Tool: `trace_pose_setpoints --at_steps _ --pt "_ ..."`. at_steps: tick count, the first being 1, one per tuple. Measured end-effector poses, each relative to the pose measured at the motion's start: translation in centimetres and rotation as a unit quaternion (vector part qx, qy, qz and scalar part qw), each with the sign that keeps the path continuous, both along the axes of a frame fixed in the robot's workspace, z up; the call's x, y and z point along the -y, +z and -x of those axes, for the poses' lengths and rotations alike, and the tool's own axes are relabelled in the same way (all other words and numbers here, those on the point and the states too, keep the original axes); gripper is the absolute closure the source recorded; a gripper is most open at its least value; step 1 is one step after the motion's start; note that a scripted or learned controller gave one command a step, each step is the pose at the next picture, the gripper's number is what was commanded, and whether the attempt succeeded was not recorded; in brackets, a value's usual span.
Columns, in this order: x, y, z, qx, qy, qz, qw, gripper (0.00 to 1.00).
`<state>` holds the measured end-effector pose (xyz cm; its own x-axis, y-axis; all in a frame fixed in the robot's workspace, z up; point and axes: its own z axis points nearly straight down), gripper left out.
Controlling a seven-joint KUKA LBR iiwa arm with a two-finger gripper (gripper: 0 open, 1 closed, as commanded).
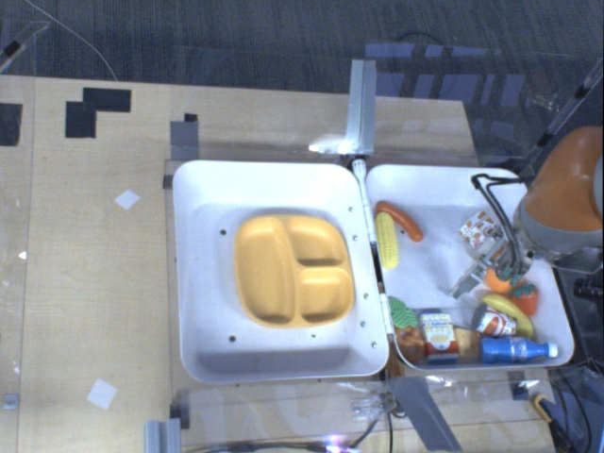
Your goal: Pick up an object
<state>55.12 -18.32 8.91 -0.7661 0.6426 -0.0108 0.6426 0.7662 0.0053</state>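
The bench (85, 281) carries 2 shallow white bins side by side. The left bin (203, 347) contains 1 yellow divided plate (291, 270) with 3 compartments, lying flat near the bin centre.

The right bin (429, 201) contains the loose items. A corn cob (386, 240) lies along the left wall, with a hot dog (400, 220) just beside it at a slant. A patterned packet (479, 228) sits toward the upper right. Along the front wall, from left to right: a green leafy item (402, 311), a small carton (438, 332) and a blue bottle (515, 350) lying on its side. A banana (508, 310) and a small can (496, 325) rest just behind the bottle. A strawberry (526, 297) lies at the right wall.

The arm (566, 192) enters from the right, its orange band above the right bin. The gripper (483, 277) is lowered into the right bin, between the packet and the banana, beside an orange item (499, 279). Whether the gripper is apart or together cannot be told. No item is seen clamped in it.
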Motion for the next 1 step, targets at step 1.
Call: trace_pose_setpoints --at_steps 1 --pt "-3.37 0.08 3.01 0.001 -0.138 -0.0021 0.9904 0.00"
